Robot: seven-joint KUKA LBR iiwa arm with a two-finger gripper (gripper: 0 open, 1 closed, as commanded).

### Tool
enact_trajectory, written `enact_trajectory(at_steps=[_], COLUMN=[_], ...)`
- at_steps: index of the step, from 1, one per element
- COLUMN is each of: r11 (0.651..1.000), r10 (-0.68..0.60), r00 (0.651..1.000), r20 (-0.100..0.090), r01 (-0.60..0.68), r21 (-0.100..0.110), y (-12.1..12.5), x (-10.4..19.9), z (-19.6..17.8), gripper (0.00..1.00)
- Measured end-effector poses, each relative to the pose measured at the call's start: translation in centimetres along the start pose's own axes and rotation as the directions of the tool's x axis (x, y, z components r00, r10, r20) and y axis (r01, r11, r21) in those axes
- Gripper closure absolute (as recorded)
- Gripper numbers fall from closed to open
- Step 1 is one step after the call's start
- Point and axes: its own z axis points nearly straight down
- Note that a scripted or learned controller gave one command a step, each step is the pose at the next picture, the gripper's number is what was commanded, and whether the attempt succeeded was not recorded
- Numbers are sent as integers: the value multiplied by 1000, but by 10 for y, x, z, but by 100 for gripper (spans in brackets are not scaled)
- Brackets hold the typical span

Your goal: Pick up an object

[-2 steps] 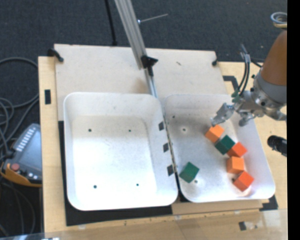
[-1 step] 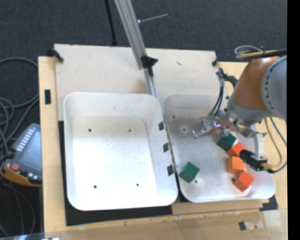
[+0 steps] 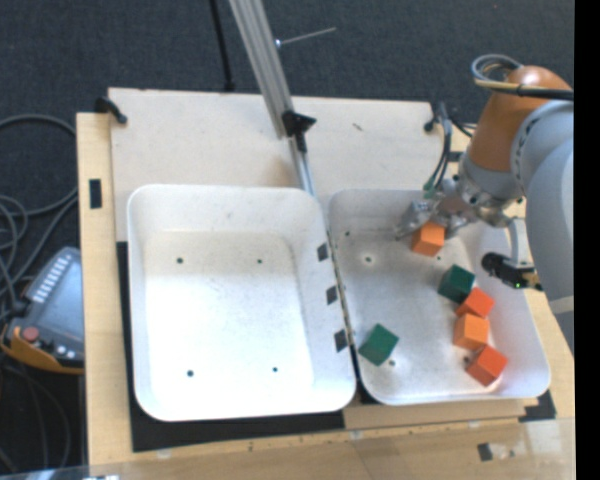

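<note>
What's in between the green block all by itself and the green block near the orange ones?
Nothing. In the camera view, only bare white bin floor lies between the lone green block and the other green block.

Two shallow white plastic bins (image 3: 230, 208) (faintly dark-speckled) on a pale tan bench (image 3: 200, 133). Four small orange cubes (image 3: 430, 238); two dark green cubes (image 3: 379, 344). Grey arm (image 3: 545, 168), orange band (image 3: 502, 123).

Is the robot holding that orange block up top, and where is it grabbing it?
Cannot tell. The gripper sits right above the orange block in the right bin, but the hold itself isn't visible.
</note>
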Motion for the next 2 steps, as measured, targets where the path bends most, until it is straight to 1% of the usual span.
enact_trajectory(at_steps=[1, 2], r11=[1000, 1000], r10=[-6, -3], r00=[1000, 1000], r20=[2, -1], r01=[6, 3], r21=[2, -5], y=[-1, -10], x=[0, 76], z=[-12, -5], gripper=[100, 100])
